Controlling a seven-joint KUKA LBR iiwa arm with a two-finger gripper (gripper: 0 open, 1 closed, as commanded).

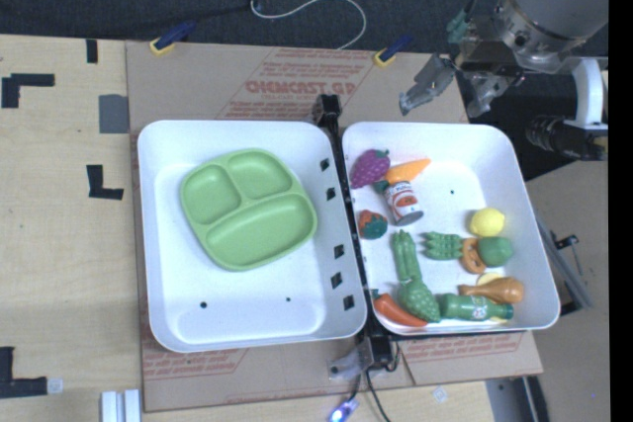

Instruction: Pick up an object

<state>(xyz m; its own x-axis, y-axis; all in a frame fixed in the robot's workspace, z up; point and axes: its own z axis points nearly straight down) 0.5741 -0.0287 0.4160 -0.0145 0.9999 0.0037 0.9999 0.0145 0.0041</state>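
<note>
My gripper (452, 95) hangs open above the bench just behind the right bin's (514, 163) far rim, with nothing between its fingers. Several toy foods lie in that bin. Purple grapes (369, 167), a small carrot (408, 170) and a red-labelled can (404, 203) lie nearest the gripper. A yellow lemon (487, 221) and a green lime (497, 250) lie at the right. A green cucumber (404, 257), a broccoli piece (416, 297), a green bottle (476, 309) and a brown drumstick (500, 290) crowd the near edge.
The left bin (168, 301) holds a green divided plate (250, 208). A black hinge strip (341, 212) runs between the bins. Cardboard (287, 84) lies under both bins, and a white cable (297, 10) loops behind them.
</note>
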